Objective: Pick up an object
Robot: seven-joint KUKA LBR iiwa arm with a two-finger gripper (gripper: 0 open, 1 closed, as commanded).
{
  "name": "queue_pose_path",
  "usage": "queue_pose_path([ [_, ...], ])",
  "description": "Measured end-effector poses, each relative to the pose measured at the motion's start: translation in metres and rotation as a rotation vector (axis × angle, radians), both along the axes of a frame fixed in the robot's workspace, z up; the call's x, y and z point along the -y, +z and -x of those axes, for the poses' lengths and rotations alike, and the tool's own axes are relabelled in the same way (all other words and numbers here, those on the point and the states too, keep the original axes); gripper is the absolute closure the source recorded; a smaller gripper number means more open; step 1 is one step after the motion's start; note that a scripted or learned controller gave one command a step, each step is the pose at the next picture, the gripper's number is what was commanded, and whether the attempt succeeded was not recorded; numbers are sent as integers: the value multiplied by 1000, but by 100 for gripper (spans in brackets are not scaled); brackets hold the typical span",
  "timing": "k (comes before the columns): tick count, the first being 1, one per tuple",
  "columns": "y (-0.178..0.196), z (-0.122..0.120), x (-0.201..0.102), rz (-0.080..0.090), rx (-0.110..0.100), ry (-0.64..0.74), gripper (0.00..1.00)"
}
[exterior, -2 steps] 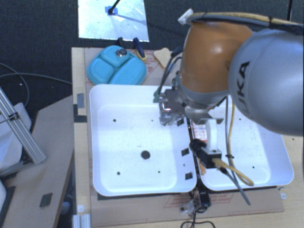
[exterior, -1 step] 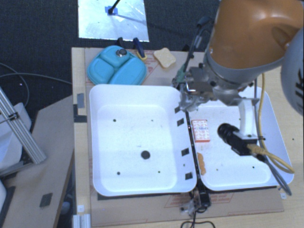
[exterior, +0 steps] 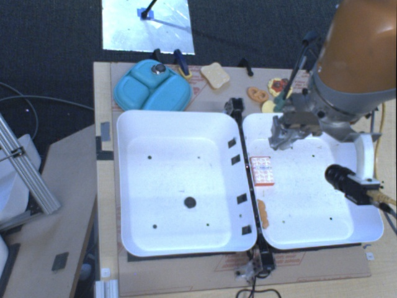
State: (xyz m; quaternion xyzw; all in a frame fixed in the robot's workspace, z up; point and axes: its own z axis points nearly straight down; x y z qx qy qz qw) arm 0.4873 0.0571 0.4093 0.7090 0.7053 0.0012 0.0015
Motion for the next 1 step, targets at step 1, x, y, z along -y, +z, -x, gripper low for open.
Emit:
queue_pose_path([
  [1,-76,-21,-64,-1,-7,13,100],
])
